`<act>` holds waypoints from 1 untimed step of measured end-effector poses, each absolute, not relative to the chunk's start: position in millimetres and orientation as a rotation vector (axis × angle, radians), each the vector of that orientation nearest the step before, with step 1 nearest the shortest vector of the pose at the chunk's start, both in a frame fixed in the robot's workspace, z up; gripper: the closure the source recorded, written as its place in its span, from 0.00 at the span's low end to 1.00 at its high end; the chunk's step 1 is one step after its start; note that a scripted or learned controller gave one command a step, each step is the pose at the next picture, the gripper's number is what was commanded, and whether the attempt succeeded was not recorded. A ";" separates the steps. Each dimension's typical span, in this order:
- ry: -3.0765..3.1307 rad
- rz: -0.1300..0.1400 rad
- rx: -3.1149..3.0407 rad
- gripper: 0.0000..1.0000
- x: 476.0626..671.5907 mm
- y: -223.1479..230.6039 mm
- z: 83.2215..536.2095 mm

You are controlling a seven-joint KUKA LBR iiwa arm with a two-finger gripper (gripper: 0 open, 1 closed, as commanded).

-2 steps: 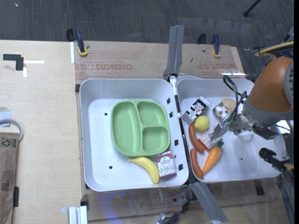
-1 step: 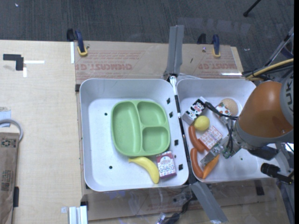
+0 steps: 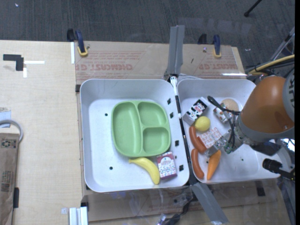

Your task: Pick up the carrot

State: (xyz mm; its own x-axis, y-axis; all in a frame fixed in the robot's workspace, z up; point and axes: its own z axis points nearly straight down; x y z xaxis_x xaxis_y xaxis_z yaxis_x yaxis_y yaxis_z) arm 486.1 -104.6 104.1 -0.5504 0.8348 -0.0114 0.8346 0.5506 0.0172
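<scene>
The carrot (image 3: 213,166) is orange and tapered. It lies in the right bin (image 3: 248,172) near the front wall, with its thick end pointing up and to the right. My gripper (image 3: 224,146) hangs low over the bin's middle, just above and to the right of the carrot's thick end, close to it or touching it. The arm's orange band (image 3: 269,108) hides the bin's right part. Nothing shows as lifted.
Two red sausages (image 3: 197,139) (image 3: 197,165) lie left of the carrot, beside a yellow lemon (image 3: 202,123), a pink packet (image 3: 212,136) and a cow-print carton (image 3: 197,110). The left bin (image 3: 93,139) holds a green divided plate (image 3: 140,128), a banana (image 3: 147,168) and a red box (image 3: 166,166).
</scene>
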 end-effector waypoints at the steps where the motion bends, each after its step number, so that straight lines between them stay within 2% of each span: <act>1: 2.723 -0.001 1.568 1.00 478.7 -64.7 190.5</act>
